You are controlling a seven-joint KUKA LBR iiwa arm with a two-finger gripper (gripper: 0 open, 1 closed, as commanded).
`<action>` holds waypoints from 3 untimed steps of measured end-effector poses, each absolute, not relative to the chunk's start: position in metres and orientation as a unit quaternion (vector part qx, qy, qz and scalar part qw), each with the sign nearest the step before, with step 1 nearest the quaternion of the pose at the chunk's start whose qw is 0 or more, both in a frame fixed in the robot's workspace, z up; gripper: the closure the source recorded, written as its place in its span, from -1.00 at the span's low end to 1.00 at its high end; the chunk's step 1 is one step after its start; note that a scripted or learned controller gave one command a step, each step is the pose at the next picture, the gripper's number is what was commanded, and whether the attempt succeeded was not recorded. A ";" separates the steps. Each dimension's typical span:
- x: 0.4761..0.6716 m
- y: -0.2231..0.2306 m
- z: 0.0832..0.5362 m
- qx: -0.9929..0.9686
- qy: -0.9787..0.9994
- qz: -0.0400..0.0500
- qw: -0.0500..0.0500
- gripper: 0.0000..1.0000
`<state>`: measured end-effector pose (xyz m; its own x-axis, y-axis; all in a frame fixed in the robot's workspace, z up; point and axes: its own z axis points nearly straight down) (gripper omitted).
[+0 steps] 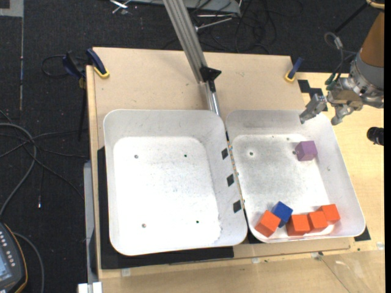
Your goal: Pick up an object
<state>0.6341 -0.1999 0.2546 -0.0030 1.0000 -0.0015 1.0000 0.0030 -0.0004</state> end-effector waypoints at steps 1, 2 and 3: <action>0.590 -0.148 0.308 0.705 0.709 0.001 0.000 -1.00; 0.591 -0.181 0.363 0.708 0.706 0.001 0.004 -1.00; 0.590 -0.196 0.186 0.708 0.707 -0.002 -0.003 -1.00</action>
